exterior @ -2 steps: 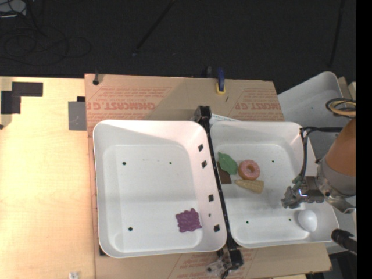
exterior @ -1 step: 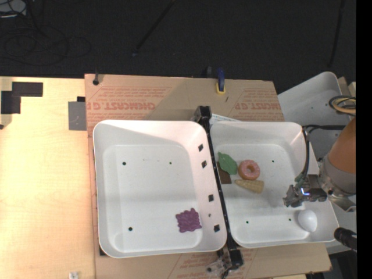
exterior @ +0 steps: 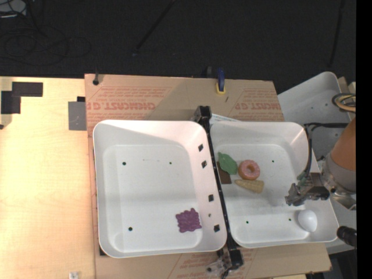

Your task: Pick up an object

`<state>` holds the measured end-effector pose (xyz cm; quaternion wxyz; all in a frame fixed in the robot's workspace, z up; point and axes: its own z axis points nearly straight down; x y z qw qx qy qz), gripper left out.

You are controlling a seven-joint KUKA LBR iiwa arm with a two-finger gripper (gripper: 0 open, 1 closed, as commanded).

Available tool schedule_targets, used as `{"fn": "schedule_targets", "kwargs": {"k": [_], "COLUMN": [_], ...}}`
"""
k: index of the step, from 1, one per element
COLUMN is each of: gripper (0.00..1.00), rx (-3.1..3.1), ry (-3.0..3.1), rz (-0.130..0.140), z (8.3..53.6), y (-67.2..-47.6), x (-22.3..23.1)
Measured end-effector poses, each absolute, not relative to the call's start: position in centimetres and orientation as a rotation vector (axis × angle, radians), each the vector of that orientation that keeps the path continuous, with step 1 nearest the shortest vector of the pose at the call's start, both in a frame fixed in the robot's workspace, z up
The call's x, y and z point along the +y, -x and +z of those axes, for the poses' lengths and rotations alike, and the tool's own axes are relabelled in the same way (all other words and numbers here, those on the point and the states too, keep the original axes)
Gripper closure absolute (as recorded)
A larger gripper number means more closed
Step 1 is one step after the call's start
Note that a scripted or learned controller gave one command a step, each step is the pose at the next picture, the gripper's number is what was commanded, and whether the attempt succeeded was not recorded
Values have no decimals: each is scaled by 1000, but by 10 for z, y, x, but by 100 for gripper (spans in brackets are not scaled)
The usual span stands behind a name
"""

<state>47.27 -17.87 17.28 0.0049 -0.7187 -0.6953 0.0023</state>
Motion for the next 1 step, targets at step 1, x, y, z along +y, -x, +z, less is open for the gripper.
{"fn": "schedule_targets", "kwargs": {"k": [1], "gripper": [100], "rx": [-2178], "ry": [2249], "rz": [8], "z": [182], "y": [-473], "x": [-180]}}
